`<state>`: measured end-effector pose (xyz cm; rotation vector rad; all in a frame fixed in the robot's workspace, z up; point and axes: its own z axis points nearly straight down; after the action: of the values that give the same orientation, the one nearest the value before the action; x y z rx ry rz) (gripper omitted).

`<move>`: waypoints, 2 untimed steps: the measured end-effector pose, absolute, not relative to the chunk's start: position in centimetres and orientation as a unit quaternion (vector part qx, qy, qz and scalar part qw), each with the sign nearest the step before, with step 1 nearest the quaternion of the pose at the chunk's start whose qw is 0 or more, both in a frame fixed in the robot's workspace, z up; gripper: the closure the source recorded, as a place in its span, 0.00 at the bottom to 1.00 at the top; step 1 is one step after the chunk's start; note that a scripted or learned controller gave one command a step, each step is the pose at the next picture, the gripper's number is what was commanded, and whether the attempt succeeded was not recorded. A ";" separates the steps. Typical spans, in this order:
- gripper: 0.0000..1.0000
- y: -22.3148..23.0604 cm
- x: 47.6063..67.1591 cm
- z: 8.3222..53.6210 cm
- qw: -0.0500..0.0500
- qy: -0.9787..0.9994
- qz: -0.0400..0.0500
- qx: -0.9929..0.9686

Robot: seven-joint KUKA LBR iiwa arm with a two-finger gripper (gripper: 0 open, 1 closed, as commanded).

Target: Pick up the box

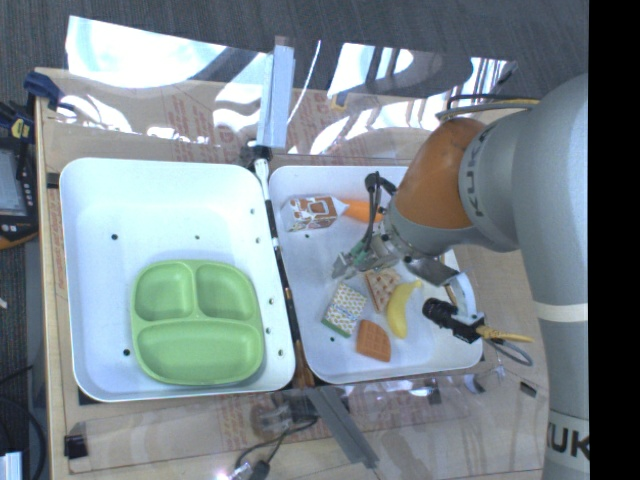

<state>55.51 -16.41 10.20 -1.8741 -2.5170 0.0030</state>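
Left bin (90, 268) holds a green divided plate (198, 322). In the right bin (315, 363) lie a box (311, 212) at the far left corner, a carton (345, 310), waffle (373, 341), cracker (381, 286) and banana (401, 308). The tool (362, 259) hangs above the cracker, near the box but apart from it; whether it is open or closed cannot be told.

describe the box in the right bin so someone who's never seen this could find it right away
Start at the right-hand white bin, the one the grey arm reaches over. Near its top left corner lies the box, a small white carton printed with brown. An orange carrot-like piece lies just to its right; the box is the only brown-and-white thing there.
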 end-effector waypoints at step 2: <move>0.00 -13.5 50.7 9.1 0.002 -0.831 0.001 -0.556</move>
<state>50.74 -13.53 9.06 -1.7432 -2.6079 0.0020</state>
